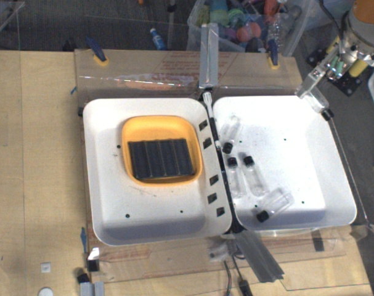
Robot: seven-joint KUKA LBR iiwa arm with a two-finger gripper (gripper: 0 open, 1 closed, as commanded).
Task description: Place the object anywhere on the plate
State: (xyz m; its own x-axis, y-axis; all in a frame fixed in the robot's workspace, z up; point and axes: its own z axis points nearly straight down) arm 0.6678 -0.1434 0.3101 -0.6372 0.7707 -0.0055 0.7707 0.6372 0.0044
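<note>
Several clear vials (254, 180) sit in the right bin (310, 159), roughly 7 o'clock from my gripper (316, 79) up at its top edge. Can't tell my grip state. Plate (131, 131) is 9 o'clock of them, left bin (100, 190).

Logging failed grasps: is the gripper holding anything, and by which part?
Nothing. The gripper hovers over the right bin's far corner; the clear bottles lie below.
</note>
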